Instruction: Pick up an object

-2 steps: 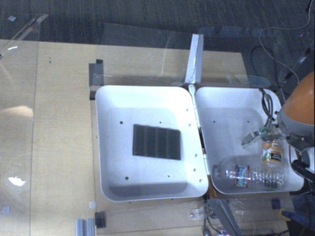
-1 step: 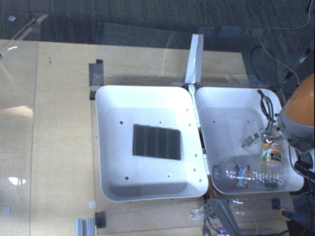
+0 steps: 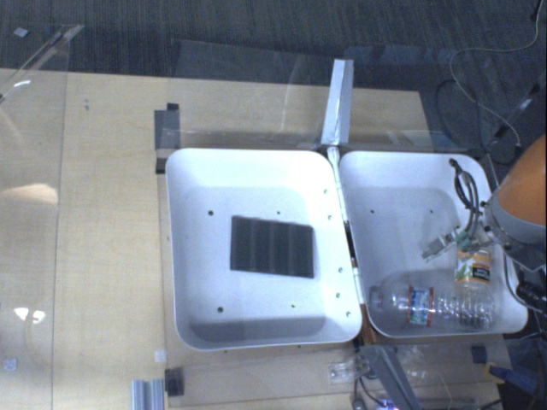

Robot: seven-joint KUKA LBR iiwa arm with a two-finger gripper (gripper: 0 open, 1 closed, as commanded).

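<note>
In the left bin [image 3: 192,229]: just a dark ribbed mat [image 3: 272,247] lying flat mid-floor, probably too flat to grab.
Divider [image 3: 344,220]: the two bins butt together here.
Right bin [image 3: 385,186]: a clear bottle [image 3: 432,304] lies on its side along the near wall, likely rolled there.
Gripper [image 3: 453,244]: hovering just beyond the bottle, not touching it. Looks spread, nothing pinched.
Arm [image 3: 521,196]: leans in over the bin's right rim.

Pale wooden bench [image 3: 85,254] under glare; dark grey carpet [image 3: 214,7] beyond.
</note>
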